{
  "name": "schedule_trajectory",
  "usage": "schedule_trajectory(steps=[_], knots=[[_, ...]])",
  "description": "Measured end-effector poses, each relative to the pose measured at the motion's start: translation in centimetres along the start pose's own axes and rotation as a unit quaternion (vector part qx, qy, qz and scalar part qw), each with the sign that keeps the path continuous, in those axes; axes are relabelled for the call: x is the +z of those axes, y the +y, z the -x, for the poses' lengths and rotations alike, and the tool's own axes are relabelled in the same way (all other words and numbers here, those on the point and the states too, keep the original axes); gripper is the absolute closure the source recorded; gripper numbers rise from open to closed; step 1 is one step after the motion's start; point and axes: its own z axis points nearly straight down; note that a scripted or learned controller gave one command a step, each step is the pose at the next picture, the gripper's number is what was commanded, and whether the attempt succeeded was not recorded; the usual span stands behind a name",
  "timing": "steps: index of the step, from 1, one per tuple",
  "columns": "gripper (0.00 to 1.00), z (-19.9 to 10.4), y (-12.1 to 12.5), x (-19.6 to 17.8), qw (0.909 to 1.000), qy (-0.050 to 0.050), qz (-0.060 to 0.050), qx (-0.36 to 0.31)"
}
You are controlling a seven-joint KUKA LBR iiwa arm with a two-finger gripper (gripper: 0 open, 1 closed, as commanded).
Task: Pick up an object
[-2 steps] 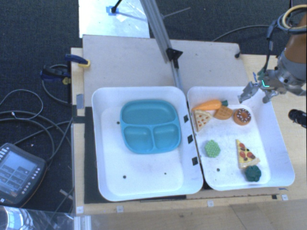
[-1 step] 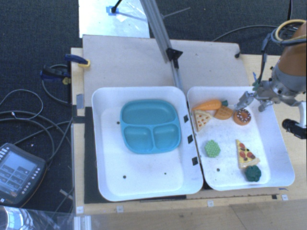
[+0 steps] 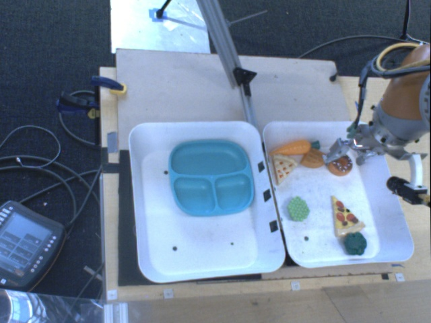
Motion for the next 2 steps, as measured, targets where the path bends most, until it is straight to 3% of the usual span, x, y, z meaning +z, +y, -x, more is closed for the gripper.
schedule_trajectory(steps=[1,2], knots=[[0.0,0.3,0.3,4.5,1.0,-0.004,0.007,0.0],[1.0,0.2,0.5,3.1,0.9999,-0.003,0.01,0.0]])
